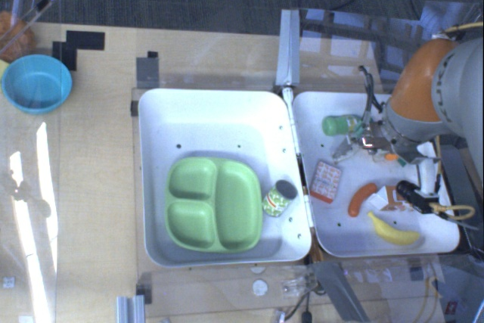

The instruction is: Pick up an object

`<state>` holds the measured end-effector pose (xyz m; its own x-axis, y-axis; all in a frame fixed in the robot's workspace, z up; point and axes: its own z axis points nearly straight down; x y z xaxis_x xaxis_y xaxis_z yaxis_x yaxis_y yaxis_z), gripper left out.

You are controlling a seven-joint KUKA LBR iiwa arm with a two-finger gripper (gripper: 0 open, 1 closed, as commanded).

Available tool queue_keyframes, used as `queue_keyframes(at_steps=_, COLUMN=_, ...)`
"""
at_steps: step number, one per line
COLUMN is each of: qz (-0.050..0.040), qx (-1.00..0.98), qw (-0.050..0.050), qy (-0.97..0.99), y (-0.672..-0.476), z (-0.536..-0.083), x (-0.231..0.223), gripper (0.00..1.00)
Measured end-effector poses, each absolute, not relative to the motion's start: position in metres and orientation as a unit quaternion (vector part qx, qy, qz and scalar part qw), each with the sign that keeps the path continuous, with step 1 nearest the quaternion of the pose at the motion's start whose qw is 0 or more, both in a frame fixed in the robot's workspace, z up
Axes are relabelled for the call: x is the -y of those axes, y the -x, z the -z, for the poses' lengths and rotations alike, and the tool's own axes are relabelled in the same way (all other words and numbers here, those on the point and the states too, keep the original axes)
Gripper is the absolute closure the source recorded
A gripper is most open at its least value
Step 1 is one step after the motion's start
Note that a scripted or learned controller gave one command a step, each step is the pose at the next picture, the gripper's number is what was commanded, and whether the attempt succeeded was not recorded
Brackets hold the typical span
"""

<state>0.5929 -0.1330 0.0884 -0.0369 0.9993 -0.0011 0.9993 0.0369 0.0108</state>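
Arm (446, 87) is reaching in from the right, over the right bin (318, 238). Gripper (357, 143) is hanging in that bin's far half, just beside the bottle (340, 124). Whether it's touching the bottle, can't tell. Whether the claw is apart or together, can't tell either, as it's too small and cluttered at that spot.

Task things, right bin:
- Bottle: green, lying on its side near the far wall, just up-left of the gripper.
- Card (327, 181): red-patterned, lying flat close to the bin's left wall, on the near side of the gripper and apart from it.
- Sausage (361, 198): red-orange, lying at a slant just right of the card, not touching it.
- Banana (393, 231): yellow, lying towards the near-right corner, near the sausage but apart from it.
- Small orange bit (389, 157) is sitting just right of the gripper — too small to identify.

Left bin (151, 163):
- Plate (215, 202): green, three compartments, lying flat in the near half and taking up most of it.
- Can (277, 199): small, lying tilted right at the plate's right edge, between the plate and the bin's right wall. Dark end is pointing up-right. Contact with the plate is unclear.

Bench (91, 200): blue bowl (36, 83) is sitting upright at the far left, well apart from both bins.
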Motion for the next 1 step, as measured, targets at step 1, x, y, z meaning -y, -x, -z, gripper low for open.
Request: queue_keyframes(at_steps=1, qz=0.0117, qx=-0.736, qw=-0.013, qy=-0.677, y=-0.6614, z=-0.0839, x=0.1252, gripper=0.0)
